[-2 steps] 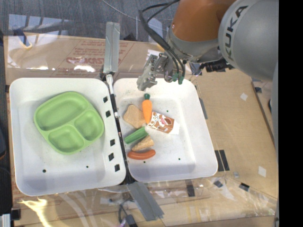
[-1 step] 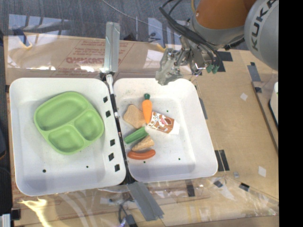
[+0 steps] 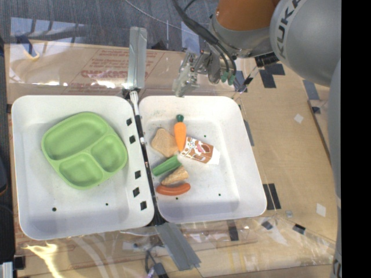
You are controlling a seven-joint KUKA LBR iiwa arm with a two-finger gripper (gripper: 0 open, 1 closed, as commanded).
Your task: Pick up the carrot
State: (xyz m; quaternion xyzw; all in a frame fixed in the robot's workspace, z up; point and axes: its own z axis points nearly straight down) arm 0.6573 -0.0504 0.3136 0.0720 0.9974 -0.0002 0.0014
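An orange carrot with a green top lies upright in the right bin, between a slice of bread and a small milk carton. My gripper hangs above the bin's far rim, up and slightly right of the carrot, well apart from it. Its fingers point down and stand open, with nothing between them.
A green cucumber piece, a bread wedge and a red sausage lie in the right bin's near left part. The left bin holds a green divided plate. A metal divider stands between the bins.
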